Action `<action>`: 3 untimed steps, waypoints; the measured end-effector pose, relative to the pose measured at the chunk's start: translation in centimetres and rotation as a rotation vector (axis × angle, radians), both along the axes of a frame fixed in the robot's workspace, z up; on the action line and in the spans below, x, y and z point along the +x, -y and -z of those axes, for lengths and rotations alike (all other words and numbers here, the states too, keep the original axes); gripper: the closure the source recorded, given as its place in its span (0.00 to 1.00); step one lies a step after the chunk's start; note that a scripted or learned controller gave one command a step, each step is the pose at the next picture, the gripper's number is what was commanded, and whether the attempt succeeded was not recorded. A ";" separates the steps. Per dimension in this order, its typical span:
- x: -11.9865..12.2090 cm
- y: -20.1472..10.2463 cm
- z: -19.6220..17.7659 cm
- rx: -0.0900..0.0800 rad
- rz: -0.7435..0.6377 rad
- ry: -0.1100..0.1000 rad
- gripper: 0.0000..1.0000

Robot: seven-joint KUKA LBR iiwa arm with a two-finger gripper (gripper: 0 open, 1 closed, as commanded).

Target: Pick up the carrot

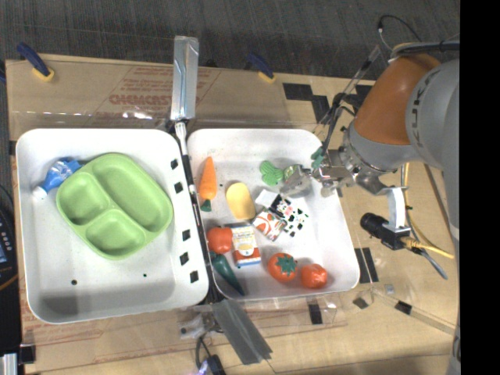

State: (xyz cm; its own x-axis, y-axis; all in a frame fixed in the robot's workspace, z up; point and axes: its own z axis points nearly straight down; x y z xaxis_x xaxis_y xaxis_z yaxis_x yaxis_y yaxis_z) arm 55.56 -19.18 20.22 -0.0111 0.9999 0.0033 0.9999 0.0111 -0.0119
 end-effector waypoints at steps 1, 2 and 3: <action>-0.8 -9.8 4.3 0.001 -0.167 0.001 0.00; 3.2 -7.8 11.4 0.002 -0.428 0.006 0.00; 3.2 -7.8 10.8 0.004 -0.435 0.000 1.00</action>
